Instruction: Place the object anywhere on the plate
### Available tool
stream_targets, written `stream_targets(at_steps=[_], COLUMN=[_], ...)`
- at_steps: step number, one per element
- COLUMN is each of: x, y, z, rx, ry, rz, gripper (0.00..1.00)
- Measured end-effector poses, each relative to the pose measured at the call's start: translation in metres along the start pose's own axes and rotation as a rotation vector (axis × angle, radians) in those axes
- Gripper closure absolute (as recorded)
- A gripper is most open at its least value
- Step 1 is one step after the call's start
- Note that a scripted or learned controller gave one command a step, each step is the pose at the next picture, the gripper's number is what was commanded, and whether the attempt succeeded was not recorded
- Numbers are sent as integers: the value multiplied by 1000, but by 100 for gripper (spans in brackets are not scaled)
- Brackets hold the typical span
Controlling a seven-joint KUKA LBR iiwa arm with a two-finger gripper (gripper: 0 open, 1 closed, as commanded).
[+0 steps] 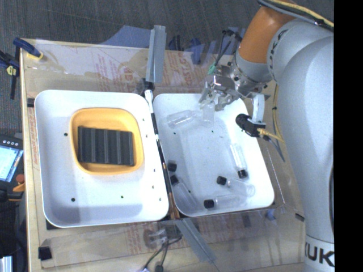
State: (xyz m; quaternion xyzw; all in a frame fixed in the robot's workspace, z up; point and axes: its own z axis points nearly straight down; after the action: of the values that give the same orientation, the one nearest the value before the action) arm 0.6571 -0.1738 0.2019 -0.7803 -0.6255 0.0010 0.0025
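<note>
The bench (85,67) is a pale wooden board with faint red printing, covering the frame from upper left to lower centre; dark ribbed flooring (113,4) lies beyond it along the top. Two shallow white bins sit side by side on it, their inner edges touching near frame centre. The left bin (57,197) is smooth moulded plastic with rounded corners and holds a plate (105,118), a rounded-square yellow-orange dish with a dark, ribbed rectangular centre. The right bin (193,146) holds several clear tubes with black caps: one tube (239,158) lies right of centre, another (235,196) along the lower edge (its body is nearly transparent against the white), and a clear object (182,118) lies in the upper left of that bin. The grey arm (300,95), with its glossy orange band (258,35), enters from the right; the gripper (215,98) hangs over the right bin's upper edge. Whether the jaws are open or closed cannot be told.
</note>
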Motion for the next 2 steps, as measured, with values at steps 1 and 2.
stream_targets(at_steps=[1,2], x=[49,92], y=[-20,-21], z=[5,2], rx=[1,-1], ry=[-2,-3], rz=[-253,-421], gripper=[100,100])
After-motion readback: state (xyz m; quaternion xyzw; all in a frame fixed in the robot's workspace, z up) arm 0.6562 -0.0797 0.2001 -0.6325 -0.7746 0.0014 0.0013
